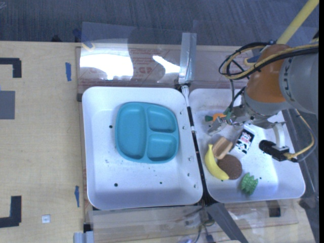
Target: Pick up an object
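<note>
— So where were you just then?

— I hung over the right bin (291, 184), my gripper (218, 125) low at its upper left; whether my fingers were spread or closed, I could not tell, and I saw nothing between them.

— And the objects?

— A banana (214, 163), a brown disc (231, 166) touching it, a green knobbly piece (248, 183) nearby.

— Next?

— I judged the reach unfinished: settle on one piece, mind the divider wall. The left bin (96, 135) held a blue tray (147, 132).

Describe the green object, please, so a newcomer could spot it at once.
Look in the right-hand white bin, on the side nearest the camera. The small green object lies just right of the banana and brown disc; it is the bin's one green, ridged piece.
</note>
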`<state>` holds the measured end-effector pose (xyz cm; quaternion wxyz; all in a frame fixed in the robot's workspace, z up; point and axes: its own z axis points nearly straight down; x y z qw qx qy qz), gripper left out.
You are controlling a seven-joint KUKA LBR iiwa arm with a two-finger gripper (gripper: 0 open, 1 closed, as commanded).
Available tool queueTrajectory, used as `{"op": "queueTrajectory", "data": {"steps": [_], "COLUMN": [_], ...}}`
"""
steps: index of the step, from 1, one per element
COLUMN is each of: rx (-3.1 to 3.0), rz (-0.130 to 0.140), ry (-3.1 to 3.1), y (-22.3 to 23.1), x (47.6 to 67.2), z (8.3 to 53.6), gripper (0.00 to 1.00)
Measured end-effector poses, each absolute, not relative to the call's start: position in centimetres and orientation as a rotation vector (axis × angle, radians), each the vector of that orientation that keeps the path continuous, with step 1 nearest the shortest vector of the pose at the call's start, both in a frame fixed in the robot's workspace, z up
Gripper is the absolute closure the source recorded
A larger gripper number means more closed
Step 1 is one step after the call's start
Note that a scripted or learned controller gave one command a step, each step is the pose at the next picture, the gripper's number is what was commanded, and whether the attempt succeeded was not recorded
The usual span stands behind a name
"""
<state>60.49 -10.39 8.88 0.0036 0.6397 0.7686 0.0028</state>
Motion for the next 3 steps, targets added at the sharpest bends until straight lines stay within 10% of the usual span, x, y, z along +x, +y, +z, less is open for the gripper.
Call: {"op": "queueTrajectory", "data": {"steps": [1, 2, 3], "rx": [1.946, 2.043, 2.128], "rz": [0.005, -0.017, -0.002], "ry": [2.459, 2.416, 2.307], "y": [-10.0, -11.3, -16.6], "x": [61.2, 66.3, 60.5], "z": [8.7, 8.5, 8.7], "gripper": [0.00, 0.00, 0.00]}}
